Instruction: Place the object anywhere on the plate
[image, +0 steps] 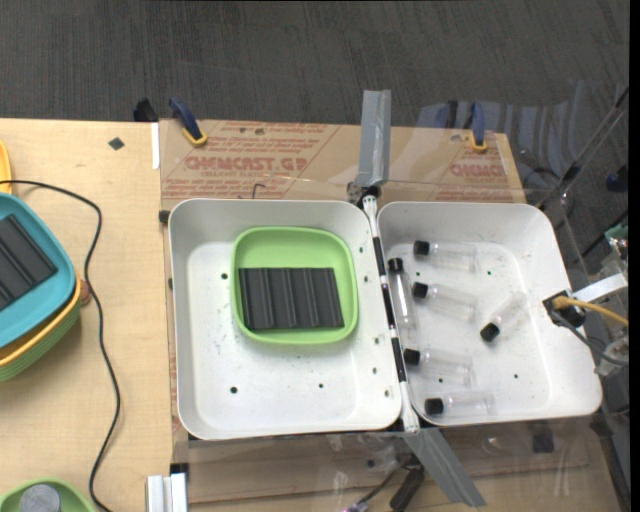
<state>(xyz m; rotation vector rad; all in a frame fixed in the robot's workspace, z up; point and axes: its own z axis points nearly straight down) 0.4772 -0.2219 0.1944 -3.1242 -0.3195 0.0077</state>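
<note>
A square green plate (294, 240) lies in the left white bin (200, 380), toward its back. A dark grey ridged slab (292, 299) rests flat on the plate's middle and covers most of its floor. The right white bin (560, 390) holds several clear plastic tubes with black caps, lying loose: one near the back (450, 258), one at centre right (505, 318), one at the front (460, 405). Another tube (397, 292) lies along the divider between the bins.
A teal and yellow stack of dishes (30, 290) sits at the left edge of the wooden bench, with a black cable (104, 330) running past it. Cardboard (270, 160) lies behind the bins. A yellow-and-black connector (568, 310) overhangs the right bin's right rim.
</note>
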